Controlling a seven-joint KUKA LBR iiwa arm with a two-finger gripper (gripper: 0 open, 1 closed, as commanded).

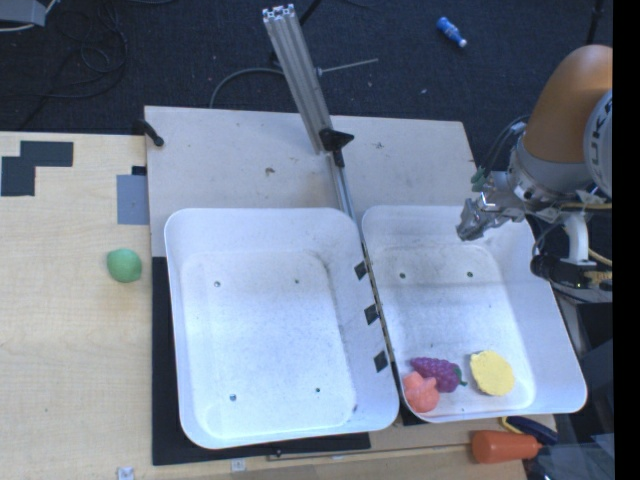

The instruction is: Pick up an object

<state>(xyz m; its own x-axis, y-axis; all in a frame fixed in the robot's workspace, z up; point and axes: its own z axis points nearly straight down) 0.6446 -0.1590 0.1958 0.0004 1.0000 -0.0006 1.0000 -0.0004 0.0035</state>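
Observation:
Three small objects lie along the near edge of the right bin (520, 298): an orange-pink piece (421, 392), a purple grape bunch (438, 371) and a yellow round piece (492, 373). My gripper (474, 221) hangs over the far right rim of that bin, well away from the objects, with nothing visibly between its fingers. The arm's grey wrist and orange band (570, 98) rise behind it at the right edge.
The left bin (180, 268) sits beside the right one, with black clips along the shared wall. A green ball (124, 265) rests on the wooden bench to the left. An orange object (505, 446) lies in front of the right bin. An aluminium bar (300, 73) slants across the back.

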